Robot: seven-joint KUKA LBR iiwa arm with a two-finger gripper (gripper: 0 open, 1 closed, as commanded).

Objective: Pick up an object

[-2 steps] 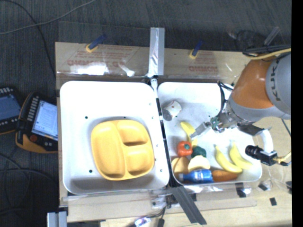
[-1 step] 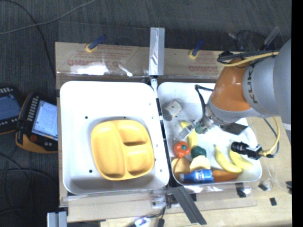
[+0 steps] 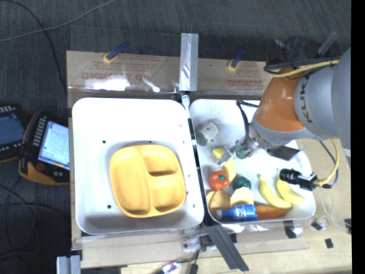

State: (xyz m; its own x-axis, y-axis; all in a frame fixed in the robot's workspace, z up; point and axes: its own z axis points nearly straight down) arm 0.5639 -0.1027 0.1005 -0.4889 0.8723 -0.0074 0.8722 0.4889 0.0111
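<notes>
My gripper reaches down into the right bin, just right of a small yellow piece and above a pale yellow banana slice. Below it lie a red tomato, a dark green item, a cream block, a brown piece, a blue bottle, an orange carrot and a yellow banana. A grey-white object sits at the bin's upper left. Nothing is visibly between the gripper's tips.
The left bin holds a yellow divided plate. The arm's orange band hangs over the right bin's upper right, with a black connector and cable beside the banana. A handheld pendant lies left of the bench.
</notes>
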